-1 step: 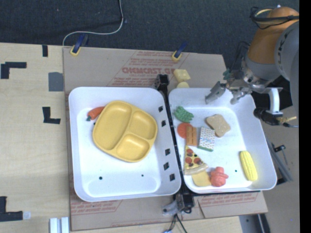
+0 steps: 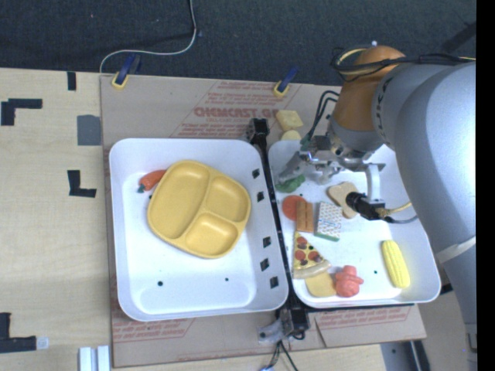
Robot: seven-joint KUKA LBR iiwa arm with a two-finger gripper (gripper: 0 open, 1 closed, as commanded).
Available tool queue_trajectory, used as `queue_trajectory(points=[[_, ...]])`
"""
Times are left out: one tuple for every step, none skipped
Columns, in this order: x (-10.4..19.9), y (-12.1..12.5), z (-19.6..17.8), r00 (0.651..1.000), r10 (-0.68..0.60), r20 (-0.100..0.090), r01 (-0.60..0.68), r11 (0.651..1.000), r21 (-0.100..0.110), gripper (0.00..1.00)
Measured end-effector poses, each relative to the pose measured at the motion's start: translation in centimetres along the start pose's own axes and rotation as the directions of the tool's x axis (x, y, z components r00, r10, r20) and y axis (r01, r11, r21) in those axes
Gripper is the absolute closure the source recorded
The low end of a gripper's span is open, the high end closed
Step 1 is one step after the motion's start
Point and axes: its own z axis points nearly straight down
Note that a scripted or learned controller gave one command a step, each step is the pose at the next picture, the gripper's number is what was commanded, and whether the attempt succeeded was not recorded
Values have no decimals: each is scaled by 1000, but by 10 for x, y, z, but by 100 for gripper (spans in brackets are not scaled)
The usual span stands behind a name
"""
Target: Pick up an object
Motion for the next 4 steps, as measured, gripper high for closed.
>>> queue_trajectory(points=[[0, 13, 9, 1000, 5, 4, -5, 1000, -7, 0], [-22, -50, 7, 1000, 8, 4, -8, 1000, -7, 0], [-15, -111, 7, 1000, 6, 4, -6, 1000, -10, 0], [6, -145, 7, 1000, 7, 6, -7, 1000, -13, 0]])
